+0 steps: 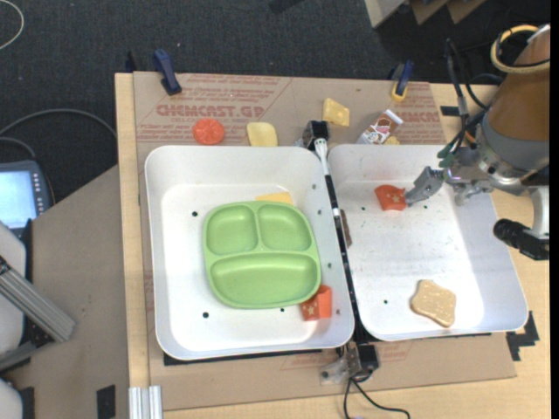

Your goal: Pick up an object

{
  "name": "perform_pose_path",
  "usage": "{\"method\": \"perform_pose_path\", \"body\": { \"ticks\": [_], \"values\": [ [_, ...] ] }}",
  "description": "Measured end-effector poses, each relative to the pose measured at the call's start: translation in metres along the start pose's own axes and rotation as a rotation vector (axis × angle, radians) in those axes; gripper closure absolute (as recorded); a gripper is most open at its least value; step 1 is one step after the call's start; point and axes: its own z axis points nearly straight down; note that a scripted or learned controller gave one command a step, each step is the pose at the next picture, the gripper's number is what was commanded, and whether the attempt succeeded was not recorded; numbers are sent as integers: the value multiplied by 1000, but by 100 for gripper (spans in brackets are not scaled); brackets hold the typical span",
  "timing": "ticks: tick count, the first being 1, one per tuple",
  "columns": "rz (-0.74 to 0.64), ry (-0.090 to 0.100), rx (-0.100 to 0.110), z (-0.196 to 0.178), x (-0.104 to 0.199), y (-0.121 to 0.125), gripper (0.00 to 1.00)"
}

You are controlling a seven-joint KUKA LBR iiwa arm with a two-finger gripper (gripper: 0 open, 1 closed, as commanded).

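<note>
Tan toast-shaped toy slice (434, 302), right white bin (489, 269), 5 o'clock. Red strawberry-like toy piece (390, 197), 10 o'clock, likely target: end effector (425, 184) just beside it at 3 o'clock; whether parted or closed, cannot tell.

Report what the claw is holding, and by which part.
Cannot be told. The claw sits right beside the red piece in the right bin, but no grip shows.

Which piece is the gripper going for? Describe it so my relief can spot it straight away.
Find the right bin, the one without the green plate. Near its upper left lies a small red-orange piece, just left of the gripper. The bin's other item, a tan toast slice, sits near the lower edge.
</note>
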Motion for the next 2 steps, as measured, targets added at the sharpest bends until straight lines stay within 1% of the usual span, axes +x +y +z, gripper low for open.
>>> {"method": "perform_pose_path", "body": {
  "ticks": [1,2],
  "values": [
    [-3,-1,1,118,-3,65,0],
    [-2,-2,-6,99,-4,66,100]
  ]
}}
